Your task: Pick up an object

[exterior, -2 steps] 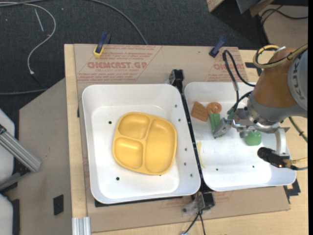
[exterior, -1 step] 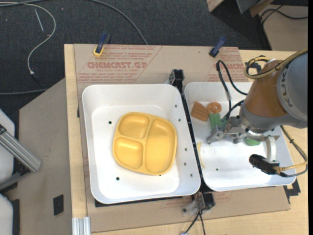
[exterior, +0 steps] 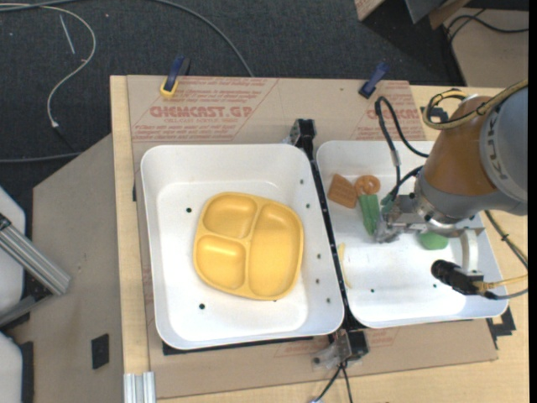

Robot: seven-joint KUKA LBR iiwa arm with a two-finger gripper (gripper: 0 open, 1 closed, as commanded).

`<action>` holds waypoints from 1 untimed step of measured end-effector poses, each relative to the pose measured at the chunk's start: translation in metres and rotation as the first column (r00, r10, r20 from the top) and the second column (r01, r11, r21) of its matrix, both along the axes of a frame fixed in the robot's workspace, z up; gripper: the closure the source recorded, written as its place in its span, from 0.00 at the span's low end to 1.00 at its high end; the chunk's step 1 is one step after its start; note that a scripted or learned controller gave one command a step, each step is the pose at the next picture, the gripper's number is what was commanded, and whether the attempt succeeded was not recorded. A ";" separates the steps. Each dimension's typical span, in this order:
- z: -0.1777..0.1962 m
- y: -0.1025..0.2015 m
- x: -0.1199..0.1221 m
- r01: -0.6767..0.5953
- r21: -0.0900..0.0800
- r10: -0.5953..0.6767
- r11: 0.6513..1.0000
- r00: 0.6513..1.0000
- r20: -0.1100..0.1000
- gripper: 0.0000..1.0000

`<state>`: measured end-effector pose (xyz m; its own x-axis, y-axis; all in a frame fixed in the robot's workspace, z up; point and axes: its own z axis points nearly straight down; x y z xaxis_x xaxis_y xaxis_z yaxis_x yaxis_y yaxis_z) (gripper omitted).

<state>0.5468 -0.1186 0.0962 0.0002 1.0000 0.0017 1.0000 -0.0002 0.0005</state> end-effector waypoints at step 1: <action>0.051 0.000 -0.008 0.000 -0.002 0.000 1.000 1.000 0.004 1.00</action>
